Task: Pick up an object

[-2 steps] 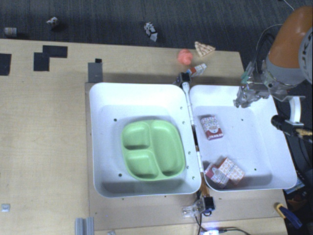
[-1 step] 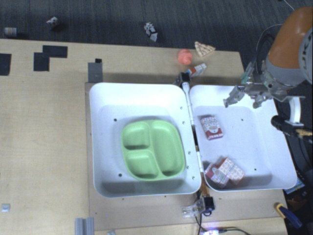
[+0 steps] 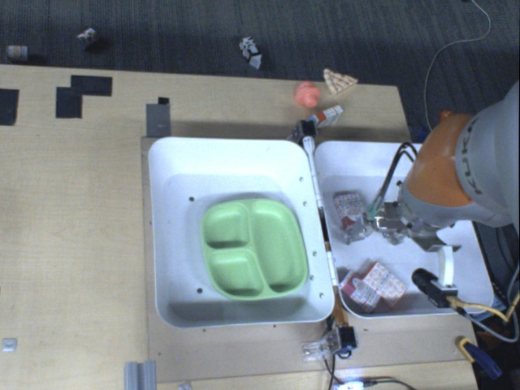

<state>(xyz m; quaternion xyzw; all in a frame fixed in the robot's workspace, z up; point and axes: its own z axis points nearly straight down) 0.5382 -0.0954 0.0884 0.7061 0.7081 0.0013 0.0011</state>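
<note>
Two shallow white bins of smooth, glossy plastic with rounded corners sit side by side on a pale wooden bench [image 3: 73, 218]. The left bin [image 3: 171, 177] holds a matte green plate [image 3: 253, 246], a rounded square moulded into three compartments. The right bin [image 3: 357, 161] holds two small objects. One is a crinkled packet [image 3: 348, 211] in shiny clear wrap with red and white markings, lying towards the bin's left wall, about midway between far and near. The other is a blocky bundle [image 3: 374, 284] with a red-and-white checked surface, resting at the near left corner of the same bin.

The grey arm, with its orange band [image 3: 435, 173], reaches in from the right. Its gripper [image 3: 377, 218] is low over the right bin, just right of the crinkled packet and very close to it. Contact cannot be made out, and whether the gripper is wide or narrow cannot be told. The blocky bundle lies nearer than the gripper and apart from it.

On the bench beyond the bins lie a round pink ball [image 3: 307, 94], a flat tan wedge [image 3: 340, 80] and a small red-and-white tube [image 3: 327, 117].
</note>
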